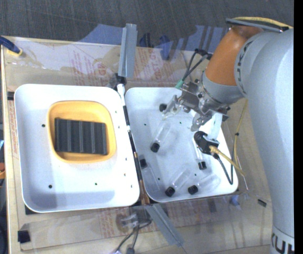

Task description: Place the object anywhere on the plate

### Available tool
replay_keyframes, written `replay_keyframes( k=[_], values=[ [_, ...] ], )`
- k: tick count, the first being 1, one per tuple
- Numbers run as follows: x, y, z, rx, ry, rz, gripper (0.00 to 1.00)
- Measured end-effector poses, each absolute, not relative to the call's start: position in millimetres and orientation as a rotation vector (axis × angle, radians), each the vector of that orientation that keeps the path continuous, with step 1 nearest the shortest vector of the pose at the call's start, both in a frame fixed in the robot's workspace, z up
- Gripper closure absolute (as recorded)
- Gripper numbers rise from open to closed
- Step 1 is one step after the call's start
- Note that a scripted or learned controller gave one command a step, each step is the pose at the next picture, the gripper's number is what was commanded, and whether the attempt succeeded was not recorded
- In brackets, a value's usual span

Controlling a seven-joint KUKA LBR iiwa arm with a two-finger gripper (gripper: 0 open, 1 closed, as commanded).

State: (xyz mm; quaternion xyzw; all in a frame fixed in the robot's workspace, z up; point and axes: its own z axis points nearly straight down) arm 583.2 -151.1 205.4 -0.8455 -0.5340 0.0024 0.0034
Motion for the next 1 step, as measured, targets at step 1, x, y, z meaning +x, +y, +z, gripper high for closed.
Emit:
replay_keyframes(
  k=[1],
  values=[
    [582.1, -73.3, 190.6, -2.674, -1.64, 0.007, 0.0]
  ],
)
